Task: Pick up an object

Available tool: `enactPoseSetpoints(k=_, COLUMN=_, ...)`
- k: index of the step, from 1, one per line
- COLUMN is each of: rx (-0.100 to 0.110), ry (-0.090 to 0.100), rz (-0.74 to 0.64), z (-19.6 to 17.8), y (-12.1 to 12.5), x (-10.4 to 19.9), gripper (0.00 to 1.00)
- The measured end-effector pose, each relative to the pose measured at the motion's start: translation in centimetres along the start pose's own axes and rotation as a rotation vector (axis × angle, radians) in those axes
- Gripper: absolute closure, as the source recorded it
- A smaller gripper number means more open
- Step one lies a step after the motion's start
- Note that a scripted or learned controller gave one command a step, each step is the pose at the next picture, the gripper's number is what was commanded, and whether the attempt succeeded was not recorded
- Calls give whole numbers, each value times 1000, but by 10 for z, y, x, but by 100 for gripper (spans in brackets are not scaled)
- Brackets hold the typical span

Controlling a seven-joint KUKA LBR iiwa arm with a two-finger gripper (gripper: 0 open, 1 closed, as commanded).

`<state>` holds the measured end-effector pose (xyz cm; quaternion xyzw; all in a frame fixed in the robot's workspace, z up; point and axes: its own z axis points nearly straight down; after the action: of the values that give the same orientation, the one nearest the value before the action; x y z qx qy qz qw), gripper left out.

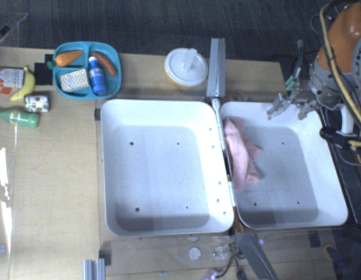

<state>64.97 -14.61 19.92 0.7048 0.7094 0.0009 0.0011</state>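
Gripper (pixel 288 105) hangs over the right bin's (pixel 329 214) far rim, fingers spread, nothing between them. Pink cloth (pixel 241 156) lies crumpled against that bin's left wall. Risk: fingers snag the wall or pinch only a fold, so it slips.

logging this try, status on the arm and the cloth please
Gripper over the right bin's far rim, holding nothing. Pink cloth bunched against that bin's left wall, apart from the gripper. Nothing between them.
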Motion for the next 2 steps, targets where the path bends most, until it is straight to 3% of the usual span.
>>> enactPoseSetpoints(k=1, rx=-6, ry=0, rz=91, z=103, y=-43, x=60, gripper=0)
enactPoseSetpoints(k=2, rx=-1, ry=-1, rz=-37, z=49, y=-25, x=-1, gripper=0)
